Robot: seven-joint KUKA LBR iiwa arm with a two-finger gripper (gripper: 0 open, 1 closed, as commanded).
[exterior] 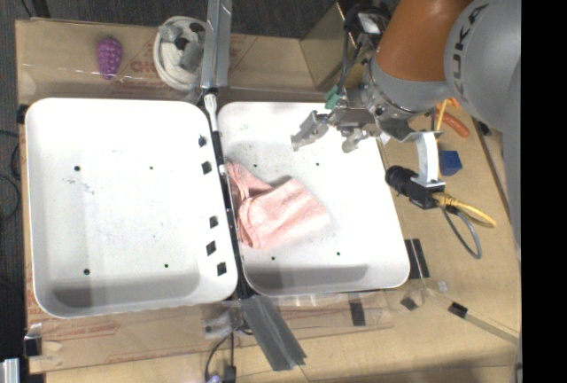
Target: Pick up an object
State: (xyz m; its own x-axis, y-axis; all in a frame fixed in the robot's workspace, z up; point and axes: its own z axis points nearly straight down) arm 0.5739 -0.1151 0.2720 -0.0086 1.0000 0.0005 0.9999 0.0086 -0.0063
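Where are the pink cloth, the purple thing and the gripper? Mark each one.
Cloth [276, 211], camera view, middle of the crumpled pink fabric in the right bin.
Purple thing [109, 56], camera view, its centre, on the bench.
Gripper [330, 134], camera view, midway between its fingertips.

A single fixed camera looks down on the bench [266, 62] from above at a slant, far enough back to take in both white bins: the left bin [115, 204] and the right bin [354, 222]. The arm [443, 27] enters from the picture's right, its gripper [330, 135] over the right bin's far part.
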